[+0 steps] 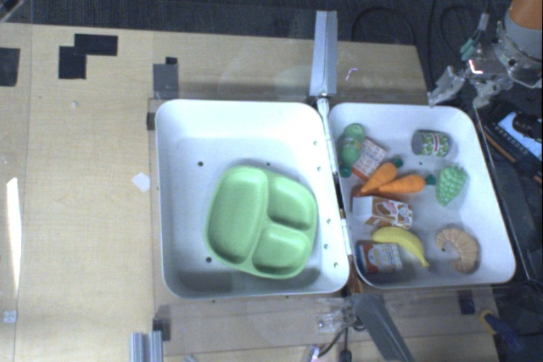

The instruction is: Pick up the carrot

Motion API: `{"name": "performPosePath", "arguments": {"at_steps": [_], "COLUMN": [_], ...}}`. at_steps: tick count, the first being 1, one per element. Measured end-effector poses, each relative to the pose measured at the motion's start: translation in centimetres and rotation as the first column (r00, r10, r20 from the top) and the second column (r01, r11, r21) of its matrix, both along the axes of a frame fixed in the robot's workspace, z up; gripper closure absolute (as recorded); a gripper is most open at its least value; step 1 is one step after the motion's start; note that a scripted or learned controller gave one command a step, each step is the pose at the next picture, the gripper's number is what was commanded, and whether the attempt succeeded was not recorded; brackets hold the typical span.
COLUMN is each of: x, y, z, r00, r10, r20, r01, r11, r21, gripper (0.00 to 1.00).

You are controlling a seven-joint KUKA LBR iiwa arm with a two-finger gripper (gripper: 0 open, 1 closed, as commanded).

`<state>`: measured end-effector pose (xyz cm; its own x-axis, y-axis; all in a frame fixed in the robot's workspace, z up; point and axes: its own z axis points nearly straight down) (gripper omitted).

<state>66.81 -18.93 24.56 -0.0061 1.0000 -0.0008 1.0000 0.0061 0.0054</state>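
Above the right bin's (496, 208) far corner, the tool (469, 83) hangs spread open, holding nothing, carrot (400, 184) below.

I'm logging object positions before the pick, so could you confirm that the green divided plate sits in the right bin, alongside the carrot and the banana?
Not quite: the camera view shows the green divided plate in the left bin. The carrot and banana do lie in the right bin.

arm (524, 13): upper right, orange band showing | pincer (467, 80): pointing left, low beside wrist
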Motion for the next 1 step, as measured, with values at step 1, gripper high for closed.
{"name": "performPosePath", "arguments": {"at_steps": [1], "x": [0.14], "y": [2.14], "z": [-15.66], "r00": [0.939], "r10": [0.344], "r20": [-0.006], "r01": [-0.344], "r11": [0.939], "r21": [-0.002], "gripper": [0.0]}}
